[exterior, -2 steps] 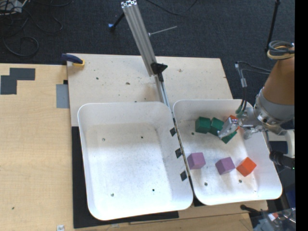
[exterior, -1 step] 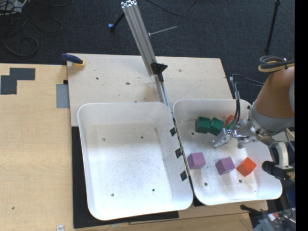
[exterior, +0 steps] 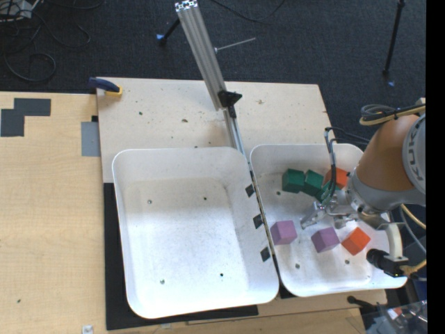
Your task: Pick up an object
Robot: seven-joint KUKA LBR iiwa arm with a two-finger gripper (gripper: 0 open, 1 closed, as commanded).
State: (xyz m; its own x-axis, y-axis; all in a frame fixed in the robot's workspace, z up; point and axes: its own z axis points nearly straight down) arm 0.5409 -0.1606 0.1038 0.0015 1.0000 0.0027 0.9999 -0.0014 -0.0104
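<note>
Blocks: two purple, perhaps two orange.

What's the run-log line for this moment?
arm: over right bin | gripper: low among blocks, grasp unconfirmed | nearest: green block, purple block | left bin: untouched

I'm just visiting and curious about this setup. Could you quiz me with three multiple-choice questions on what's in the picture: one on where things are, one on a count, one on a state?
1. Which bin holds the blocks?
A. left bin
B. right bin
C. both bins

2. How many purple blocks are there?
A. one
B. two
C. four

3. Where is the arm's gripper?
A. down inside the right bin among the blocks
B. over the left bin
C. out over the floor

Answers:
1 B: the blocks, such as the green block, all lie in the right bin.
2 B: one purple block and a second purple block.
3 A: the gripper sits low between them.
</note>
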